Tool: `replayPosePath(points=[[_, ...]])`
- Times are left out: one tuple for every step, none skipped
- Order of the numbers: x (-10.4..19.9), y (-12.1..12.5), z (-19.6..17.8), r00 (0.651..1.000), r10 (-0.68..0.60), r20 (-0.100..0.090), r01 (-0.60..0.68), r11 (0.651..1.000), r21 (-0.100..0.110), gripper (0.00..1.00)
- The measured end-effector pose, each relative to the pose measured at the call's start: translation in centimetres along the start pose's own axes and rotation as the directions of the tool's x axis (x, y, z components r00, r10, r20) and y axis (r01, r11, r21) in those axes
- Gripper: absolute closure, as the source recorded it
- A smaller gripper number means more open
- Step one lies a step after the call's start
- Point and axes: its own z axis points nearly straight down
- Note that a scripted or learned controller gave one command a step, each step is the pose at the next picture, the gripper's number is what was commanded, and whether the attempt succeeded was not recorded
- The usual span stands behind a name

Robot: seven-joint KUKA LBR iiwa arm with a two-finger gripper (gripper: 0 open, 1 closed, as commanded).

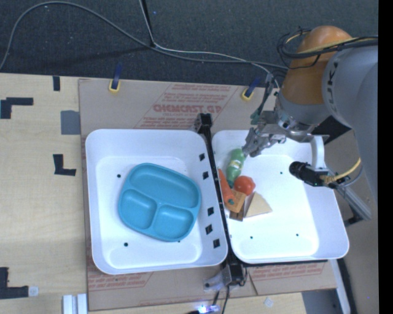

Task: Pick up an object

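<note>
**Hand over the right bin's toy food, nothing seen in its grip**

Nearest the camera: the front rims of the two white bins, sitting on a cardboard sheet (184, 104) that lies on the wooden tabletop (37, 184).

Left bin (98, 245): one blue divided plate (159, 201), three compartments, lying flat near the middle.

Right bin (307, 245): a small cluster of toy food packed against its left wall. Pale wedge (259, 205) at the near side of the cluster, a brown piece (238, 205) touching it, an orange carrot-like piece (225, 187) along the wall, a red tomato (244, 184) just above the wedge, and a green piece (235, 162) farthest back.

Hand (256, 144): at the far side of the cluster, just beside the upper end of the green piece. Cannot tell whether it is spread or pressed together; no object visibly between its tips.

Behind that: grey arm (344, 67) with orange band entering from the right. Two yellow-and-blue clamps (115, 83) pin the cardboard's far edge. Black cable (92, 18) trails across the dark floor beyond.
</note>
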Motion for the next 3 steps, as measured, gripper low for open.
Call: replayPosePath(points=[[4.9, 0.3, -0.7, 1.000, 0.001, 0.001, -0.001, 1.000, 0.001, 1.00], [10.4, 0.6, 0.7, 1.000, 0.001, 0.001, -0.001, 1.000, 0.003, 1.00], [15.5, -0.1, 1.2, 1.000, 0.001, 0.002, -0.001, 1.000, 0.003, 1.00]])
